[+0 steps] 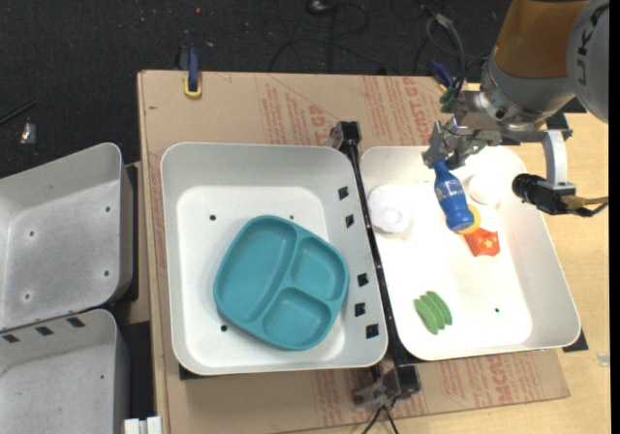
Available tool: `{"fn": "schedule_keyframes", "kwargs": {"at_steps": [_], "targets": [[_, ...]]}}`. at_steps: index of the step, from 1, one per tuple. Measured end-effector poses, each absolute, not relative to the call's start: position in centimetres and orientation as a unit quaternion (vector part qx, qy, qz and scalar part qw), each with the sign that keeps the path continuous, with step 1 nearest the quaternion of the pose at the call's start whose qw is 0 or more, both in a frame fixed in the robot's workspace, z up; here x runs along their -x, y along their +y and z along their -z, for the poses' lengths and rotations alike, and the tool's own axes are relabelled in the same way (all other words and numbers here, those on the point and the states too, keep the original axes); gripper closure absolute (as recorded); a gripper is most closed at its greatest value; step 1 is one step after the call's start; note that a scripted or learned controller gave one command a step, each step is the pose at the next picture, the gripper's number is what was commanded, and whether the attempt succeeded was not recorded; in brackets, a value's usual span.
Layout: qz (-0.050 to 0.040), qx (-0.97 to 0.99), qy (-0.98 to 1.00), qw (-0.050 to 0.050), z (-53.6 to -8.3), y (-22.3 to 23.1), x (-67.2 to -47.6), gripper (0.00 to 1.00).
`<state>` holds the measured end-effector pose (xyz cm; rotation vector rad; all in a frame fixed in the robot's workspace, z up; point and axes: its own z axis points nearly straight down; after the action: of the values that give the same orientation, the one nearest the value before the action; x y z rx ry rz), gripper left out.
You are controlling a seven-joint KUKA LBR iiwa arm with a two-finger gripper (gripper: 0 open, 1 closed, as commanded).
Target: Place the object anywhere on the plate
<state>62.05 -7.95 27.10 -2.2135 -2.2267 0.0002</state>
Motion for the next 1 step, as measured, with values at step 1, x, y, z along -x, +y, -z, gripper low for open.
{"fn": "schedule_keyframes", "kwargs": {"at_steps": [1], "targets": [[-0.0007,0.704,-0.710,0.002,-25.37,-2.32,-59.95,1.00]]}}
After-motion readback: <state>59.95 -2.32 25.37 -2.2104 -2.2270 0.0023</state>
